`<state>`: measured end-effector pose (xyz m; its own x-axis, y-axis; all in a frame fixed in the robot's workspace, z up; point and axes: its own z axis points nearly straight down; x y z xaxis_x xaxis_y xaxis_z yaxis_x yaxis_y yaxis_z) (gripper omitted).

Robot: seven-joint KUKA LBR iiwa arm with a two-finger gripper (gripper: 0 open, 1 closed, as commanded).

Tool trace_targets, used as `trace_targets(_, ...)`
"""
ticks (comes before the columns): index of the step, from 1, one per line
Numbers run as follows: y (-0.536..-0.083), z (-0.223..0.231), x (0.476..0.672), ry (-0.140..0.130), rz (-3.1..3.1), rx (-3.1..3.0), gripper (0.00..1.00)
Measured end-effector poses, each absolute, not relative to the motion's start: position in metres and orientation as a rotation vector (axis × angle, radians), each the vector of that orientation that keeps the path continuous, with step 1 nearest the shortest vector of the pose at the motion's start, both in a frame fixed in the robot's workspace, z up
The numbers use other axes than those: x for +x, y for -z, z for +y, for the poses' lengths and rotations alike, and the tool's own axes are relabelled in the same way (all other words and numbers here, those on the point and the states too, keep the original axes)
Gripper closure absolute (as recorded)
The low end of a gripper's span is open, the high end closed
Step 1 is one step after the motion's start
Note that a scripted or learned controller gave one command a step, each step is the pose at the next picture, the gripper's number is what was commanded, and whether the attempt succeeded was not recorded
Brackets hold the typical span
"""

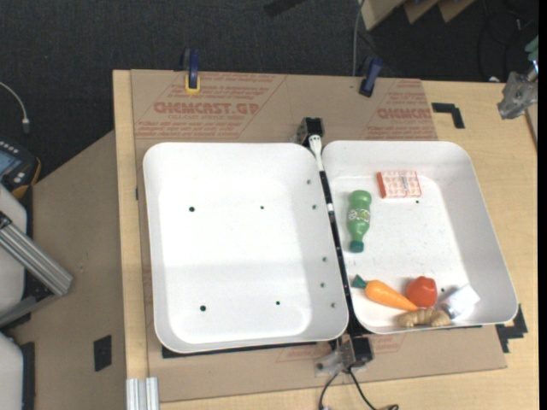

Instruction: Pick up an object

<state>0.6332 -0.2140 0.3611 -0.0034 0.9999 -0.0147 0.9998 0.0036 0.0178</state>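
The pick has not begun: the gripper [518, 95] sits at the far right edge above the worktop, its jaws too blurred to tell, and must descend over the right bin [479, 203] toward the green bottle [358, 219].

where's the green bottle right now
The green bottle lies in the right bin, near its left wall, below and left of the red-patterned packet and above the carrot.
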Motion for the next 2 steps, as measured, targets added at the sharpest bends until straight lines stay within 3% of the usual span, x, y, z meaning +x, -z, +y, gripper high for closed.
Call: trace_targets(2, -0.383, -0.214, 0.635, -0.005, 2.204, 2.192, 1.0)
